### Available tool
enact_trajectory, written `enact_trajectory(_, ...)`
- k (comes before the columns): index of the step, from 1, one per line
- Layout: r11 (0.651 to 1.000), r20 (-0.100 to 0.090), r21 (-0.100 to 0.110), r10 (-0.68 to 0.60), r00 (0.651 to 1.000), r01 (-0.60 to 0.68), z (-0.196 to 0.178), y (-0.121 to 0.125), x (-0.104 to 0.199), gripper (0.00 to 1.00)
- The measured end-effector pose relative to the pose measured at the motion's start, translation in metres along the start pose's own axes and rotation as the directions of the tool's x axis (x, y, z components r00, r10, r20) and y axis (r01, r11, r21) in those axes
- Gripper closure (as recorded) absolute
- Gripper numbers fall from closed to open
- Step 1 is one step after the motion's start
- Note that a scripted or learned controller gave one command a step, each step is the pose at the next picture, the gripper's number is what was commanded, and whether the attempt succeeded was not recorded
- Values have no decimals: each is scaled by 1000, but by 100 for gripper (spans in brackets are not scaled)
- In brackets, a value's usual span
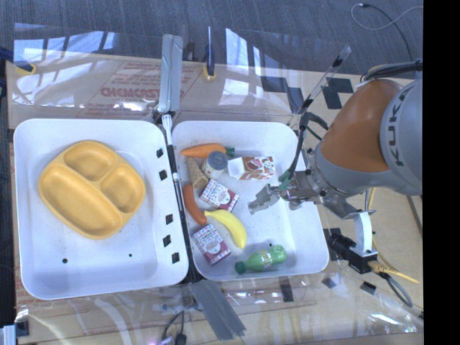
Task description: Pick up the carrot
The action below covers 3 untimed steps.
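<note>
Surface (86, 85): a bench under clear plastic sheeting, bearing two shallow white bins side by side.
Arm (374, 139): grey with an orange band, reaching in from the right, over the right bin's right edge.
Left bin (43, 264): holds a yellow divided plate (91, 187), lying toward its far left.
Right bin (305, 243): holds a cluster of toy foods on its left half.
Tool (263, 200): over the right bin's middle, pointing left; whether its fingers are spread or pressed together, cannot tell.
Banana (228, 225): yellow, near the bin's centre, left of the tool.
Green bottle (260, 259): lying along the near wall.
Carrot (205, 150): orange, green-tipped, lying by the far wall, well apart from the tool.
Second orange piece (192, 203): by the left wall.
Small cartons (213, 243): around the banana.
</note>
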<state>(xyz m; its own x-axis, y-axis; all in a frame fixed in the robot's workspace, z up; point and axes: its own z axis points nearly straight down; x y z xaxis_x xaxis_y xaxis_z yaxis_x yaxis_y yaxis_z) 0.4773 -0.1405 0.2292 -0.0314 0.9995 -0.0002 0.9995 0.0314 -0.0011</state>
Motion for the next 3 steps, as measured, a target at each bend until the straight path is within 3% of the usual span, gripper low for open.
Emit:
enact_trajectory(1,953,-3,5,-302,953,302,95,29,49,0)
enact_trajectory(2,971,0,0,-239,971,239,12,62,0,0)
enact_trajectory(3,802,-3,3,-597,802,597,34,26,47,0)
